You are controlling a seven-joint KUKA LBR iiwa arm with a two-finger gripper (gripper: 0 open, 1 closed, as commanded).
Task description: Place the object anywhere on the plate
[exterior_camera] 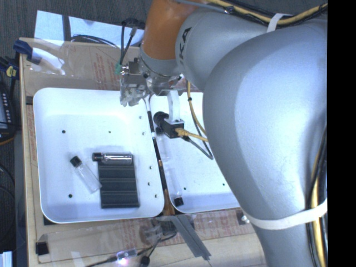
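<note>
wooden bench [83, 243] with two white bins sitting on it side by side

the left bin [47, 115] has a dark ribbed plate [118, 185] lying flat near its front edge, a silvery tube with a black cap [114, 158] touching the plate's far edge, and a small clear vial with a dark cap [84, 174] just beside the plate on the left. the right bin [194, 196] is mostly covered by the arm. some cables [139, 255] trail along the bench's front strip.
</note>
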